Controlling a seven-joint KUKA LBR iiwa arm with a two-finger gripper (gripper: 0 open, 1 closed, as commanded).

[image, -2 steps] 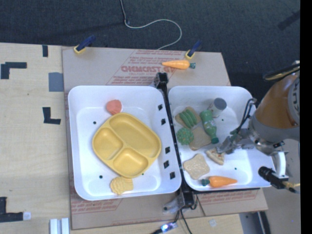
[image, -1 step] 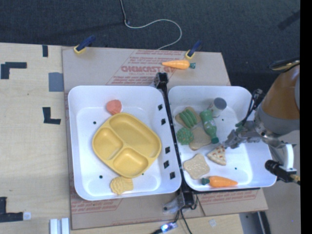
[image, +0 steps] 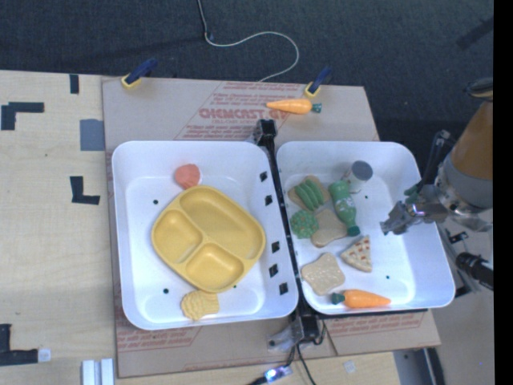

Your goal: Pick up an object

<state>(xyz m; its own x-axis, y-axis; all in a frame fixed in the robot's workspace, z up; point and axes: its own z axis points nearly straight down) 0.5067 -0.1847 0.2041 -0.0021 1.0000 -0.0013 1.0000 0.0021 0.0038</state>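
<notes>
Gripper (image: 398,219): dark, two-fingered, poised over the right side of the right bin (image: 401,157), pointing left toward the food pieces; nothing between its fingers, and whether they stand wide or narrow cannot be told at this size. Arm behind it: grey, orange band (image: 479,147) above the wrist.

Nearest item: pizza slice (image: 357,253), just left of and below the gripper, flat on the bin floor.
Further left: green bottle (image: 344,201), lying beside a tan biscuit (image: 329,231); broccoli (image: 304,224) touching the biscuit's left edge; green pickle (image: 308,192) above the broccoli.
Up and left of the gripper: grey round cap (image: 361,170).
Below and left: slice of toast (image: 322,273); orange carrot (image: 365,299) at the bin's near wall.

Left bin (image: 128,239), well apart from the gripper: yellow divided tray (image: 208,237); red round piece (image: 187,175) touching its upper edge; tan cookie (image: 199,303) near its lower edge.

Beyond the bins: second carrot (image: 290,107) on cardboard (image: 160,111).
</notes>
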